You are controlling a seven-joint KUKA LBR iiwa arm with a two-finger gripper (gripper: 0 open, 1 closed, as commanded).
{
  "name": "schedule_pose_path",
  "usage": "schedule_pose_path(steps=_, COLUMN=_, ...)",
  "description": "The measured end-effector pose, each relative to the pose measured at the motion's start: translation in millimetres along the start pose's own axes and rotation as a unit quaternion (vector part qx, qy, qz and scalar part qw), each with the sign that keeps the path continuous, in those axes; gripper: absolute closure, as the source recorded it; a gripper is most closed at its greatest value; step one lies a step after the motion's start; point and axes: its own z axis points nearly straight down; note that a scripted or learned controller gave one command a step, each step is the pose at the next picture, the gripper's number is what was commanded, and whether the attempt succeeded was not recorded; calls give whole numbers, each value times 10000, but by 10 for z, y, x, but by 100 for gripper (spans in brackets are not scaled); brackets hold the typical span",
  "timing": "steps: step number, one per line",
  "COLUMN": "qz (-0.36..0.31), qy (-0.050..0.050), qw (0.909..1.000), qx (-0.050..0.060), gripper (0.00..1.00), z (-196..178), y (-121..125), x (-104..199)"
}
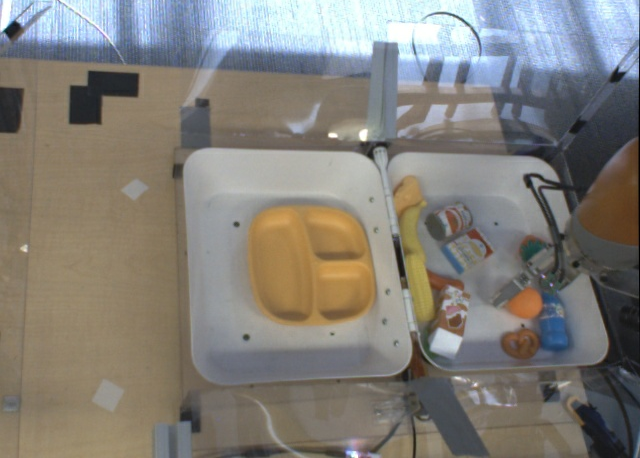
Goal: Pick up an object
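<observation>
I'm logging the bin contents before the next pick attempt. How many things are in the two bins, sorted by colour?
Yellow: 3, the divided tray, a banana, a small piece above it
Orange: 1, a ball
Blue: 1, a bottle
Brown: 1, a pretzel
Green: 1, a small item
Printed red and white: 3, a can, a packet, a pouch
Total: 10

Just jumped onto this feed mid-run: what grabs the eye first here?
The yellow divided plate lies alone in the middle of the left bin. The right bin is cluttered: a banana along its left wall, a small can beside it, an orange ball and a blue bottle near the right side. The gripper reaches in from the right, low over the orange ball.
</observation>
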Motion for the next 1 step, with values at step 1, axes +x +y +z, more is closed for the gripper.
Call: schedule_pose_path(steps=1, qz=583, qy=21, qw=9983, qx=17, gripper=0, z=42, y=1011, x=-728)
